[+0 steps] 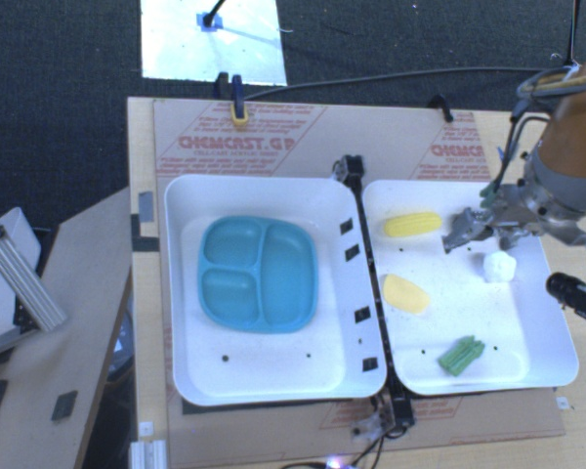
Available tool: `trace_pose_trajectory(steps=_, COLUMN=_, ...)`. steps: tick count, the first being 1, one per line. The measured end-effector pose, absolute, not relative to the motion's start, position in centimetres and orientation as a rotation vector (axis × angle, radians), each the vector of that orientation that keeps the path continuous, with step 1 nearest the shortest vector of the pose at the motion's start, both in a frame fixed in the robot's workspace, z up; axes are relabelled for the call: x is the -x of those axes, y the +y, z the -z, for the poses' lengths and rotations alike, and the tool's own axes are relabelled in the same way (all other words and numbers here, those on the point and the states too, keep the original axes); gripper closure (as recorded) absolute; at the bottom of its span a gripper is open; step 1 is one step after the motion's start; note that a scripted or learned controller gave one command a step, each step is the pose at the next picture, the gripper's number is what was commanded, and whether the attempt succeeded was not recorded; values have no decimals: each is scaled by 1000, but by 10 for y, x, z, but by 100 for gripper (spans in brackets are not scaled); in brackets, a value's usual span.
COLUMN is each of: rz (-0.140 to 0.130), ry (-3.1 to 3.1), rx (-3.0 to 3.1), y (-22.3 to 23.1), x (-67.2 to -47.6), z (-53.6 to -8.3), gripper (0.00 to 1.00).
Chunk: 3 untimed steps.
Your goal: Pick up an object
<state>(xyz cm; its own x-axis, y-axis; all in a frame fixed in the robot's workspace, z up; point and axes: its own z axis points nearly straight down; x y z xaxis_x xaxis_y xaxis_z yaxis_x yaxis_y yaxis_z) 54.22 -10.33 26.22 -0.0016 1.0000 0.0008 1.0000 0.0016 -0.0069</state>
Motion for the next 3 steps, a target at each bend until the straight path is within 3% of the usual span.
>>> trace_pose_trajectory(steps=1, rz=1, ry=-2226, rx=2218, y=-103, x=-544, z=-266, gripper=0)
trace_pose_trajectory(steps=3, rz=-4, ry=-2220, rx=2218, y=-106, x=-547, z=-149, gripper=0)
